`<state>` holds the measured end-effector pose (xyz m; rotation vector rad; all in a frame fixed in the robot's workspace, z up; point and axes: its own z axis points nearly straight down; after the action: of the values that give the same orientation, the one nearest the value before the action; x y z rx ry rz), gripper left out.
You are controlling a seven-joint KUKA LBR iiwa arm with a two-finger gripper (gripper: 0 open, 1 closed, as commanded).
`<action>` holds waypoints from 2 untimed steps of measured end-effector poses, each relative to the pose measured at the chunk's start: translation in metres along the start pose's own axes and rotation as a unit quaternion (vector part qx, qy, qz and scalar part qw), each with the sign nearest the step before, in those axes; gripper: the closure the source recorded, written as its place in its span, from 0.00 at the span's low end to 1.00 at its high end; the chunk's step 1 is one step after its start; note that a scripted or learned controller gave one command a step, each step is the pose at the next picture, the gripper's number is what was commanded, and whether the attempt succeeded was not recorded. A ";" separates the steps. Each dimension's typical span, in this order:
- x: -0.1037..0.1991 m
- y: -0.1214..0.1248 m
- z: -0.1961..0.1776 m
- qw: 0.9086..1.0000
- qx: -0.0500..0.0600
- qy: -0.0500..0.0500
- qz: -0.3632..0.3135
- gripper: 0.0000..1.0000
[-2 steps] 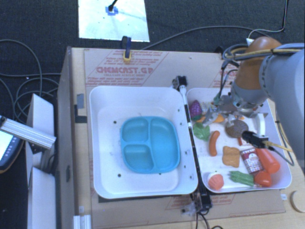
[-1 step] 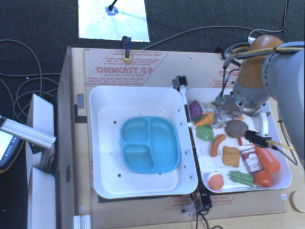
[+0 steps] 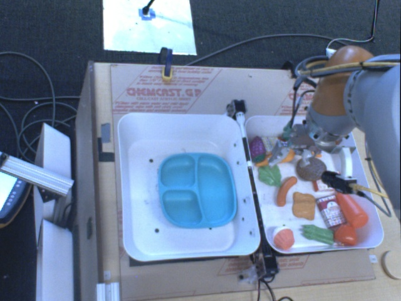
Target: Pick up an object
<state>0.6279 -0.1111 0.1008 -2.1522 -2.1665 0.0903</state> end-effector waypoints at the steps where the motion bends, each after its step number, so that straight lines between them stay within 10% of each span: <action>1: -0.009 -0.005 0.007 1.000 -0.024 -0.001 0.001 0.00; 2: -0.027 -0.007 -0.012 0.999 -0.052 -0.010 0.003 0.00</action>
<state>0.6220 -0.1382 0.1126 -2.2208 -2.2234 -0.0002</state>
